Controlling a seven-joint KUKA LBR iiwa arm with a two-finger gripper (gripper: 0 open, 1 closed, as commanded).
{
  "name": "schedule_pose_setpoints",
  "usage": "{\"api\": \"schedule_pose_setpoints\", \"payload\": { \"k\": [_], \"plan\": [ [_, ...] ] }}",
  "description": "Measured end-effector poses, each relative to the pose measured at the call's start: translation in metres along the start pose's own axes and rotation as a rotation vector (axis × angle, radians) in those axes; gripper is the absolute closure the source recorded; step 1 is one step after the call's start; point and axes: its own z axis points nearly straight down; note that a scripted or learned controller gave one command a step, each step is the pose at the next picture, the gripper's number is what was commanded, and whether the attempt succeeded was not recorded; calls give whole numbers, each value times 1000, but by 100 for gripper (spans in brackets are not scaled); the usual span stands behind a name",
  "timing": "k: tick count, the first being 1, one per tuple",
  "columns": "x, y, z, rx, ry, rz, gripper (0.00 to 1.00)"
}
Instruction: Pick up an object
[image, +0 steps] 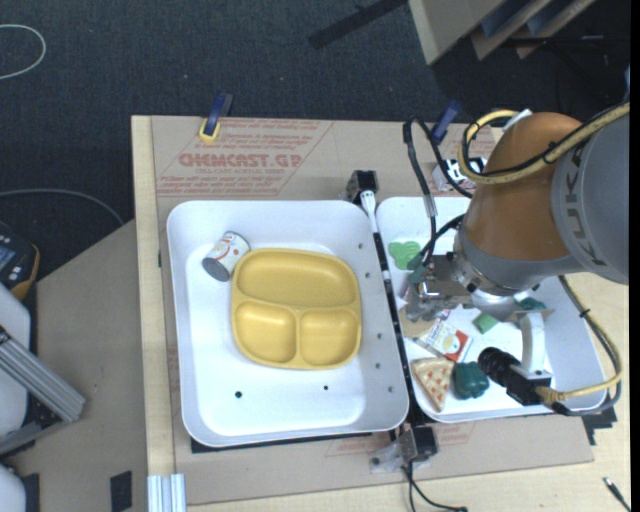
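Two white bins are set side by side on the counter. The left bin is occupied by a yellow tray with three compartments, lying flat and near the middle. A small cup is lying on its side just beside the tray's upper left corner; its markings are too small to be read.

The right bin is largely covered by the arm, and its middle and far side are hidden beneath the orange band and grey wrist. The tool is seen low over the bin's left half, close to the wall shared with the left bin. It is viewed from above and partly masked by the wrist and cables, so whether it is spread or pressed together cannot be told. Nothing is seen to be gripped by it.

The loose objects are all found in this right bin. A pale green piece lies just above the tool, partly crossed by a cable. A red-and-white packet lies just below the tool; contact between the two cannot be judged. A pizza-slice toy rests at the near left corner, with a dark green lump touching or just beside it on the right. A small green block is noted near the wrist's edge, its shape hard to make out.
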Motion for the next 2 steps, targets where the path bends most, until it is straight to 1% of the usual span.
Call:
{"api": "schedule_pose_setpoints", "payload": {
  "k": [1,2],
  "plan": [
    [-7,11,-2,-7,-3,4,100],
    [1,9,3,-3,-2,3,100]
  ]
}}
